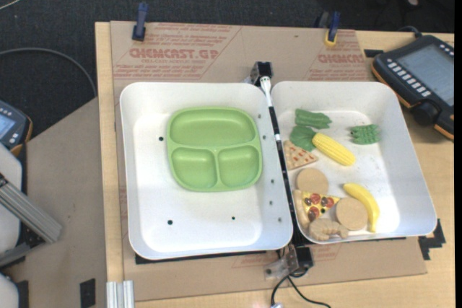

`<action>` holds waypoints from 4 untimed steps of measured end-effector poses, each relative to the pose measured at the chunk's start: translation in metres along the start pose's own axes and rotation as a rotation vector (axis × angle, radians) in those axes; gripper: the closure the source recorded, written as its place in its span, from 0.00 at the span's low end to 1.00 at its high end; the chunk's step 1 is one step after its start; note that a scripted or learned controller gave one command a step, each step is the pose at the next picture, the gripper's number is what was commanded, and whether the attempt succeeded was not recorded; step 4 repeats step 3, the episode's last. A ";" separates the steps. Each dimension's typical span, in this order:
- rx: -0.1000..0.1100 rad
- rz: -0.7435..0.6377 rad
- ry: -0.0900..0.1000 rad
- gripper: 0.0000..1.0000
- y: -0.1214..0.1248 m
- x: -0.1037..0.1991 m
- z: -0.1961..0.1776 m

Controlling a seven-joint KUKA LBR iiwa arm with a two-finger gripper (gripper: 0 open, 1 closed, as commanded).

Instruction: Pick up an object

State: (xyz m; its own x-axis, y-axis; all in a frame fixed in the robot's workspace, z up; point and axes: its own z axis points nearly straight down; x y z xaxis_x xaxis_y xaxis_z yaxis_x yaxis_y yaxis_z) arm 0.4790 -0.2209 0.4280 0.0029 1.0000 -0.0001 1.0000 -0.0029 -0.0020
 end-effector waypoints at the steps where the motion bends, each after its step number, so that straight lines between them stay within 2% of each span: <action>1: -0.018 -0.008 -0.006 1.00 0.043 0.025 -0.115; 2: 0.001 0.002 0.000 1.00 -0.002 -0.005 -0.079; 3: 0.000 -0.002 0.000 1.00 0.000 -0.003 -0.051; 4: 0.000 -0.002 0.000 1.00 0.000 -0.003 -0.051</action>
